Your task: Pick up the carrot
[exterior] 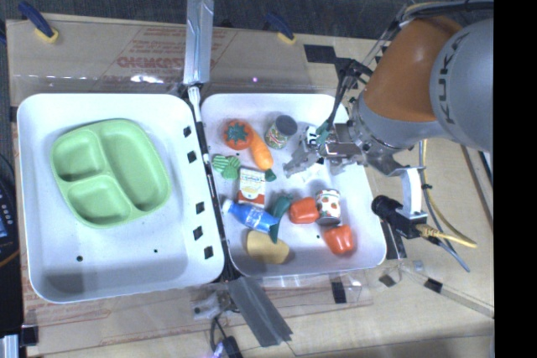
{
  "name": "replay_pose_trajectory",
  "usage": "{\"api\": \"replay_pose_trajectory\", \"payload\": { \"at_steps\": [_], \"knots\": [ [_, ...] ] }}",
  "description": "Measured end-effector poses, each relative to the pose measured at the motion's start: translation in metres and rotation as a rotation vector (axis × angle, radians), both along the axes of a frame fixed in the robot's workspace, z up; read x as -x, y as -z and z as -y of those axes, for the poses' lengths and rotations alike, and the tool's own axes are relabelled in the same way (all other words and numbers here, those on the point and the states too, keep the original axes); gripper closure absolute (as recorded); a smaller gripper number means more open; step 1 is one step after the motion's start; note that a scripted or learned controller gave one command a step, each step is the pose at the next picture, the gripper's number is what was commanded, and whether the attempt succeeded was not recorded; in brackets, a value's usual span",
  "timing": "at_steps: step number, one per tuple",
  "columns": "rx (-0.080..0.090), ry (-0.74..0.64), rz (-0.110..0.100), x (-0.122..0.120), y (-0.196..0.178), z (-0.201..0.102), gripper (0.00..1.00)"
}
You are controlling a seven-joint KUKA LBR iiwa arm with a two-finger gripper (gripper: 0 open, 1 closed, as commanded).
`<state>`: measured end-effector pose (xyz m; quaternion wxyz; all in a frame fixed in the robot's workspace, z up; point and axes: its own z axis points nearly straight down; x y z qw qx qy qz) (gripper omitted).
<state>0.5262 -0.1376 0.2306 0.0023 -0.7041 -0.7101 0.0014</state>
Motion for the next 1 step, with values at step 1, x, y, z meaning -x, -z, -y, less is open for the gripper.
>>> {"api": "replay_pose_trajectory", "payload": {
  "at_steps": [1],
  "knots": [
    [0.000,0.116,0.000,0.0427,0.0002,0.0380,0.00]
  ]
}}
